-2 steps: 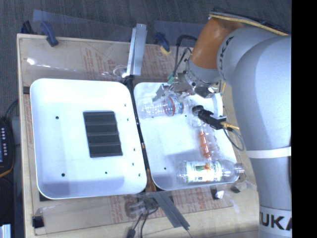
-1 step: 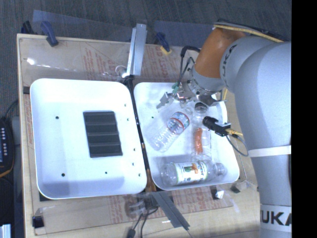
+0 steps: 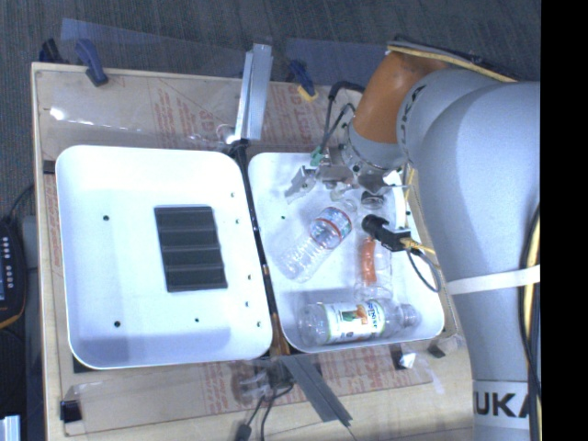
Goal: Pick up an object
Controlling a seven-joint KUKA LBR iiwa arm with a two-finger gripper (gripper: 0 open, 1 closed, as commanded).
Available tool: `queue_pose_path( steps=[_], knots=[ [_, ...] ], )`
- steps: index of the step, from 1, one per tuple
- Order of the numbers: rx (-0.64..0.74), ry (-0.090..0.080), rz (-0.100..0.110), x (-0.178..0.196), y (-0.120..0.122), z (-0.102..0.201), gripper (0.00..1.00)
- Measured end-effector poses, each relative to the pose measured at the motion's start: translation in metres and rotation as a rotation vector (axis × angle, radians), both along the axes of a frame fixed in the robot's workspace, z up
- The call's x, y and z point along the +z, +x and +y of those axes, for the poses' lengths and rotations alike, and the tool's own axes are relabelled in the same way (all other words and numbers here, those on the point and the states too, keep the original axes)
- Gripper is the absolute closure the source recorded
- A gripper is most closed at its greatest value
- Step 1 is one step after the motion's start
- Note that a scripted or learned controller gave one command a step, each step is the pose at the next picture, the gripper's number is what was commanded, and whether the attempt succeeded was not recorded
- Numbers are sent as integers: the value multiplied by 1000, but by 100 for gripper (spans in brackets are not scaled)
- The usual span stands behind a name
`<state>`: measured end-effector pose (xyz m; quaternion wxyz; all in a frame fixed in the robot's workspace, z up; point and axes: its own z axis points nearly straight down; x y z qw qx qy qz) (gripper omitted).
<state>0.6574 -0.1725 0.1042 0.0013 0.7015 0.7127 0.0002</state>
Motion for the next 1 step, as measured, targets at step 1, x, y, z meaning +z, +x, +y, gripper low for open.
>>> queue_pose_path(
  steps=[1],
  knots=[
    [54,2,6,-13,-65,0,0]
  ],
)
